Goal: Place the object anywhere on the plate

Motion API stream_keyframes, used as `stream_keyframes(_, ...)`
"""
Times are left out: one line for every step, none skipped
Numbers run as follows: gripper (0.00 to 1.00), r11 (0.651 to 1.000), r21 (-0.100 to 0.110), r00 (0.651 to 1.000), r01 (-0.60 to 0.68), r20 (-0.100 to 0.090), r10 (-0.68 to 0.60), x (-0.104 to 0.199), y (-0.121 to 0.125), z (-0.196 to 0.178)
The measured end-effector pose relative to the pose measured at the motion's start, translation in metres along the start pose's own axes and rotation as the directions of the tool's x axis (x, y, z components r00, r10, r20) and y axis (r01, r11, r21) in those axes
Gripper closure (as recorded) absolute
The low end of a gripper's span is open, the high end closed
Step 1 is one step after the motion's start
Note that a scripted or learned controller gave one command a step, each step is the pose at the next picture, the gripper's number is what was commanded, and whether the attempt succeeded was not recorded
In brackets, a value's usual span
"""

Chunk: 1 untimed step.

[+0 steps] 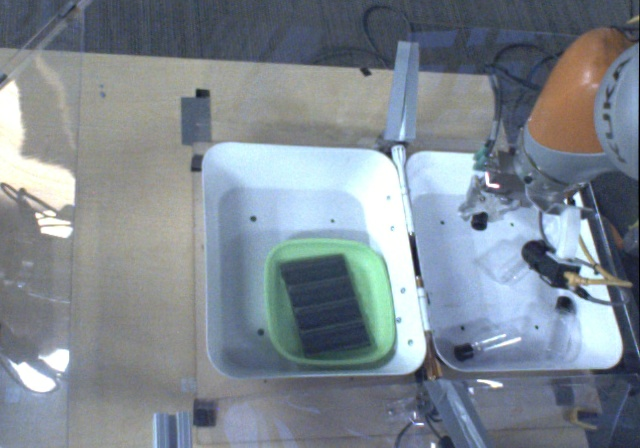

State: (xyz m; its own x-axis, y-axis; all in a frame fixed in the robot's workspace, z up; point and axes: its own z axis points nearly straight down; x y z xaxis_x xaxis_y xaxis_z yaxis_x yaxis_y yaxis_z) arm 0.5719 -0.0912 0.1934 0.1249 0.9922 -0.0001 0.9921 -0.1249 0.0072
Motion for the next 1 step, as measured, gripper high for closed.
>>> stream_keyframes(1.0,0.975,-0.002,0.975,0.22,0.0,-0.22,0.0246,-0.0527,-0.0946)
